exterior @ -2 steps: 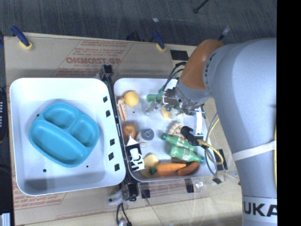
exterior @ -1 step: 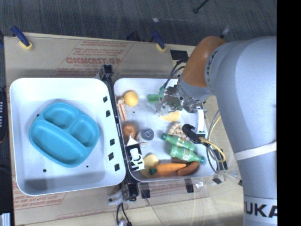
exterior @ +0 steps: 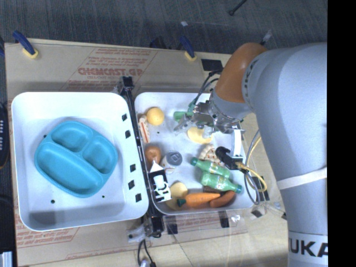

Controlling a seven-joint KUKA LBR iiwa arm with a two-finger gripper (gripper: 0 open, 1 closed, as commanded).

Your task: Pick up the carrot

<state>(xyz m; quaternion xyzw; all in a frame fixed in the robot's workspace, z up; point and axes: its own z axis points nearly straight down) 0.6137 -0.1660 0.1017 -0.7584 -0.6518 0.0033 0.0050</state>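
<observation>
Reaching in from 3 o'clock, the grey arm (exterior: pixel 289 121) with its orange band (exterior: pixel 236 74) puts the gripper (exterior: pixel 196 121) over the upper middle of the right bin (exterior: pixel 167 100). Cannot tell whether the gripper is released or clenched; nothing can be seen gripped in it.

The carrot (exterior: pixel 201 199) lies flat along the bin's 6 o'clock edge, pointing roughly 9 to 3, well apart from the gripper. A brown sausage-like piece (exterior: pixel 223 199) touches its 3 o'clock end. A pale round item (exterior: pixel 178 190) sits just at its 9 o'clock end. A green bottle (exterior: pixel 214 176) lies tilted just at 12 o'clock of the carrot.

Other clutter in the right bin: a yellow ball-like fruit (exterior: pixel 155 116) near the 10 o'clock corner, a brown onion-like item (exterior: pixel 152 153) along the 9 o'clock wall, a small grey round cap (exterior: pixel 174 158) beside it, a pale yellow piece (exterior: pixel 196 135) just under the gripper.

Left bin (exterior: pixel 33 107) holds a blue divided tray (exterior: pixel 76 157), tilted in plan, near its middle. Both bins rest on a cardboard sheet (exterior: pixel 100 65).
</observation>
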